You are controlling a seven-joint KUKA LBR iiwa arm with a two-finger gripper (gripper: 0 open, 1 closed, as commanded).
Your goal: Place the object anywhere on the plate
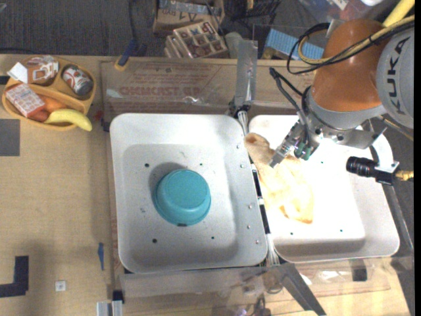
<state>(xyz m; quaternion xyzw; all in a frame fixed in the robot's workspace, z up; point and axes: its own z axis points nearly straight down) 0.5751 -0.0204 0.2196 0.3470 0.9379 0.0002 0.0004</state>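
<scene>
A teal round plate point(183, 196) lies in the middle of the left white bin point(131, 137). The object point(289, 193) is a flat, floppy tan-yellow piece lying along the left side of the right bin point(355, 232). Its upper end point(258, 147) rests against the rim between the two bins. My gripper point(284, 157) hangs low over the right bin, right at the object's upper part, under the arm's orange band point(348, 64). From this angle the wrist hides how the gripper meets the object.
A yellow tray point(13, 107) with a banana point(70, 118) and other toy food sits on the bench at far left. A black cylinder point(368, 168) juts from the arm over the right bin. Boxes and cables crowd the area behind the bins.
</scene>
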